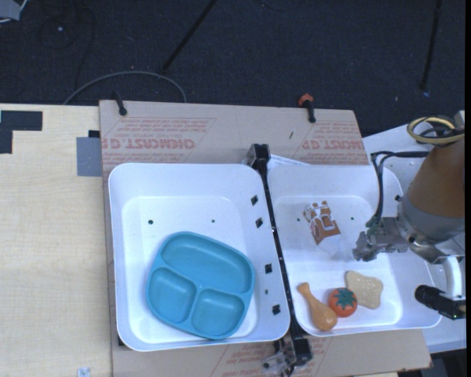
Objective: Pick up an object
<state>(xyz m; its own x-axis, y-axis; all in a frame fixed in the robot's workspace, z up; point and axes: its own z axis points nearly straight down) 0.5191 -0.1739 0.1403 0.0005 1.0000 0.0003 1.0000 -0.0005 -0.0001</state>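
The right bin [337, 181] holds several small objects. A brown and white packet in clear wrap [322, 222] lies near its middle. Along the front edge sit a tan drumstick toy [318, 307], a red tomato toy [343, 301] and a beige bread-slice toy [365, 288]. My gripper [368, 246] hangs low at the right side of this bin, just right of the packet and above the bread slice. I see nothing held in it.
A blue divided plate [200, 284] lies in the left bin [180, 183]. A black divider rail [268, 242] runs between the bins. The arm's grey body [436, 203] and cables cover the right bin's right rim. Cardboard lies under both bins.
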